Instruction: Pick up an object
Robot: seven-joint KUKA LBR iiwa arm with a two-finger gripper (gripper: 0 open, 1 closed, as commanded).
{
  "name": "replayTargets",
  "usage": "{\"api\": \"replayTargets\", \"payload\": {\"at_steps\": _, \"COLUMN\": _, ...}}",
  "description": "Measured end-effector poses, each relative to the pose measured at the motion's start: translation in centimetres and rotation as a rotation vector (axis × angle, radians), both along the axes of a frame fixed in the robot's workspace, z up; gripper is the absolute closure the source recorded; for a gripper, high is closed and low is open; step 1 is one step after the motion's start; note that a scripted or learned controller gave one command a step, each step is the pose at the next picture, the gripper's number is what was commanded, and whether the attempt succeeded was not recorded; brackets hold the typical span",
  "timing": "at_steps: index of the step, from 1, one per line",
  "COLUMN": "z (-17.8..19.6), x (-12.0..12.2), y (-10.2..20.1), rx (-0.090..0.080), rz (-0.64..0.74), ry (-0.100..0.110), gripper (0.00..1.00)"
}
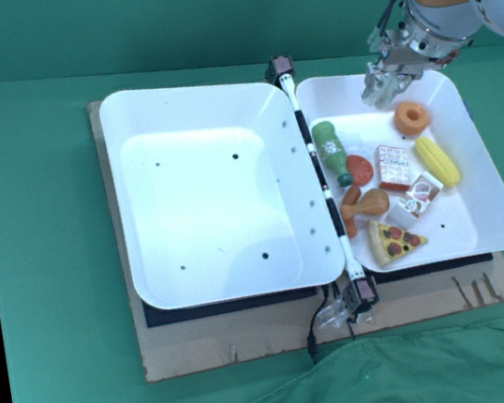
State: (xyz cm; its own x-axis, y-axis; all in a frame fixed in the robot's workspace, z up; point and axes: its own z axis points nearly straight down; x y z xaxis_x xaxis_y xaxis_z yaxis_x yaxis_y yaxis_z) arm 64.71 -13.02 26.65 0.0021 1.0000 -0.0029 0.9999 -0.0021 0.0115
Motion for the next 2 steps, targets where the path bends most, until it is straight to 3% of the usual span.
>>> {"api": "replayTargets", "payload": {"at_steps": 2, "z": 9.8, "x": -0.7, "y": -1.1, "rx": 0.0, "rz": 0.001, "ry": 0.002, "gripper": 1.0}}
